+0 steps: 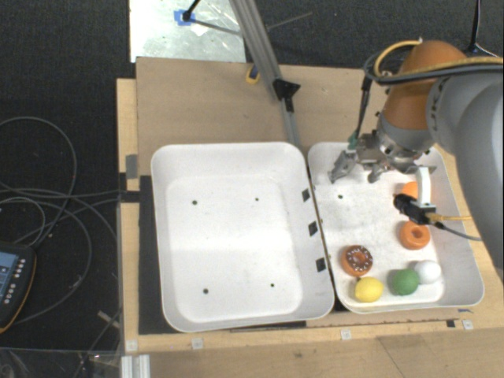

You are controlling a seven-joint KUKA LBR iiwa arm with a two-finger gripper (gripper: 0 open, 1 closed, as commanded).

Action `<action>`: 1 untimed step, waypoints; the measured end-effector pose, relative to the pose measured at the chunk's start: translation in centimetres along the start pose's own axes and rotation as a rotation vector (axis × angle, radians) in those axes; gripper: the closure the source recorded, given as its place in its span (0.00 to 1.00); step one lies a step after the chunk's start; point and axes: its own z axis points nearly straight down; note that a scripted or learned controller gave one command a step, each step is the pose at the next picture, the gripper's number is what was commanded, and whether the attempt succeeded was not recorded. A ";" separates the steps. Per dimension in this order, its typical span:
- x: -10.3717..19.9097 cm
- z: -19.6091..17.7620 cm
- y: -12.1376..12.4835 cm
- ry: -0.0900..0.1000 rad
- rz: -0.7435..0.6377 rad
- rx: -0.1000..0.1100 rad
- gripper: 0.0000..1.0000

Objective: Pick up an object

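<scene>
Hovering over the right bin (465, 235), the gripper (358, 168) appears spread and holds nothing. Candidate objects cluster nearer the camera: orange ring (415, 235), doughnut (357, 260), lemon (368, 290), green ball (405, 282).

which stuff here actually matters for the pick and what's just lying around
For the job:
- gripper, hanging over the far end of the right bin
- pickable things in that bin: chocolate donut, yellow ball, green ball, white ball, orange ring

Just lying about:
- left bin
- cables on the floor
- handheld pendant
- grey pole
</scene>
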 end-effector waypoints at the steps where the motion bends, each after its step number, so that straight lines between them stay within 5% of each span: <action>1: 0.0 -1.5 0.3 0.000 0.000 -0.009 1.00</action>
